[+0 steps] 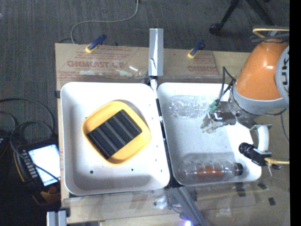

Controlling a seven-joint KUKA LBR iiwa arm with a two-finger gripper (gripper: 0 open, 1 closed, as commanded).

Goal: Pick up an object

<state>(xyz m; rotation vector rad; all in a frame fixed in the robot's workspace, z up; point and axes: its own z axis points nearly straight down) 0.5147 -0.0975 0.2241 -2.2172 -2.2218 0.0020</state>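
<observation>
- Camera view, right side of the frame: we see the arm (263, 74), grey with its orange band, reaching in over the right bin (221, 147). Its gripper (214, 119) hangs above the upper middle of that bin. We cannot tell how the hand is set, and we see nothing held in it.
- Camera view, lower right: a clear plastic bottle (211, 170) lies on its side along the bin's lower wall, its dark cap (239, 168) pointing toward the right edge of the frame and a brownish patch showing through its middle. We judge it light, thin-walled and slippery, likely to roll or dent; the barrel, taken across its width near the middle, seems the best hold.
- Camera view, upper part of the right bin: a crumpled clear item (188, 107), perhaps film or a second bottle, lies just left of the gripper. We judge it very light and soft, hard to pinch firmly.
- Camera view, left half: the left bin (75, 173) holds a yellow tray-like object (117, 132) with a black ribbed insert (115, 132), set askew near the centre. We judge it stiff and broad, probably too wide to span; an edge would be the place to take it.
- Camera view, top: two blue clamps (95, 43) hold a cardboard sheet (94, 65) behind the bins.
</observation>
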